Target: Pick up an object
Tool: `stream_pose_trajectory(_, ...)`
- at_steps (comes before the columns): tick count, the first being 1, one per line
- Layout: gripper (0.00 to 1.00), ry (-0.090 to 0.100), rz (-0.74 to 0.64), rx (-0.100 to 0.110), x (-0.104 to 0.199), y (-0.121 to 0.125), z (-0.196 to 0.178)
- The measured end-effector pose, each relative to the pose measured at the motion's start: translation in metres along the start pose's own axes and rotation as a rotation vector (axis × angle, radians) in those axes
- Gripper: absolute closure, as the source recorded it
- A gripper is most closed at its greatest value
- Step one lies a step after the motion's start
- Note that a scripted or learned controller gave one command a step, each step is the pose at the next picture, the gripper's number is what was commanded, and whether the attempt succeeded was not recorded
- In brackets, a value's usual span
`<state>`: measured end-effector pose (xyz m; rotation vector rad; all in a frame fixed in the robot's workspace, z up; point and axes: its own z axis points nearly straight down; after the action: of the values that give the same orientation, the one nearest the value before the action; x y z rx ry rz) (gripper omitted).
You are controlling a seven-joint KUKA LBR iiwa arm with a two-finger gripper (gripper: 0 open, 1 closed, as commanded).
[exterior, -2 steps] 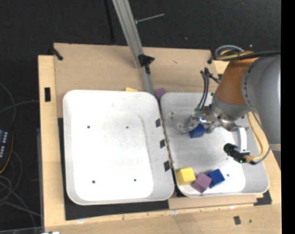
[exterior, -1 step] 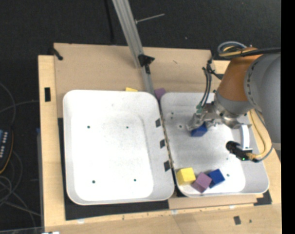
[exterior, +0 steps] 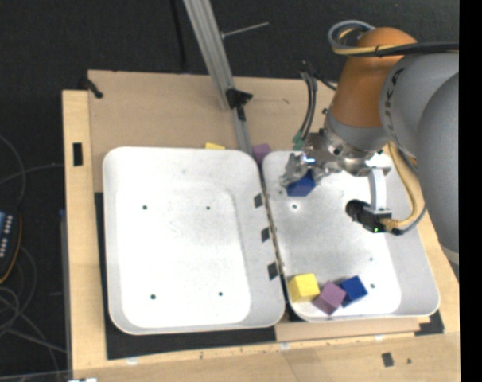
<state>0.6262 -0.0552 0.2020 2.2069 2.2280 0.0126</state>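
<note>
Blue block [exterior: 301, 186] sits at the gripper [exterior: 298, 173] near the far left corner of the right bin [exterior: 400, 253], seemingly caught between the fingers, though whether it is lifted off the floor I cannot tell. From the left: the left bin [exterior: 177, 237], with a yellow piece [exterior: 215, 146] and a purple piece [exterior: 262, 151] behind its far rim. Along the right bin's near edge lie a yellow cube [exterior: 303, 286], a purple cube [exterior: 331, 297] and a blue cube [exterior: 353, 289], close together, well apart from the gripper. The arm [exterior: 368, 86] comes in from the right.
</note>
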Motion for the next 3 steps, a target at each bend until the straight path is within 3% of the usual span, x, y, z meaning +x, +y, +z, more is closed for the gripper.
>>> stream_pose_trajectory(1, 1.0, -0.003, 0.011, 0.009, -0.018, -0.035, 0.005)
stream_pose_trajectory(2, 1.0, 0.002, -0.001, 0.008, 0.08, -0.003, 0.006)
stream_pose_trajectory(3, 1.0, -0.005, 0.017, 0.009, -0.005, -0.038, -0.019)
